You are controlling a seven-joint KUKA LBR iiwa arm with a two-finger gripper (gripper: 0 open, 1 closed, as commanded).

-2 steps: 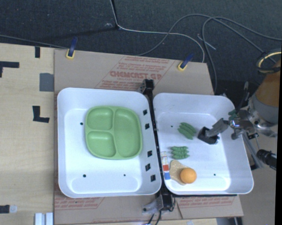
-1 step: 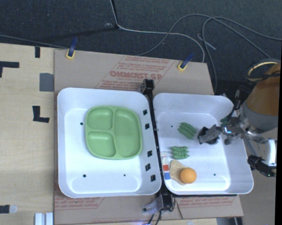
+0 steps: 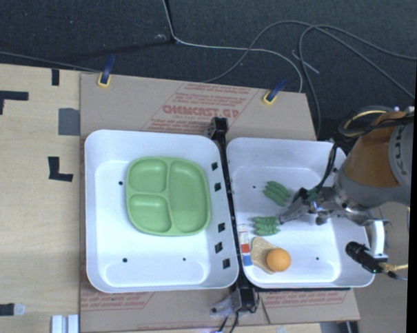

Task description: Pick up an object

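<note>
While the arm reaches into the right bin (image 3: 333, 157), the gripper (image 3: 289, 215) sits btwn two green toys (image 3: 277, 193). Finger state: cannot tell. Orange ball (image 3: 278, 260) lies nearby.

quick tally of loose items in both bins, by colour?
Green: 3 - divided plate in the left bin, two leafy pieces in the right bin
Orange: 1 - ball
Tan: 1 - flat piece under the ball
Red, white and blue: 1 - small item by the divider
Total: 6
</note>
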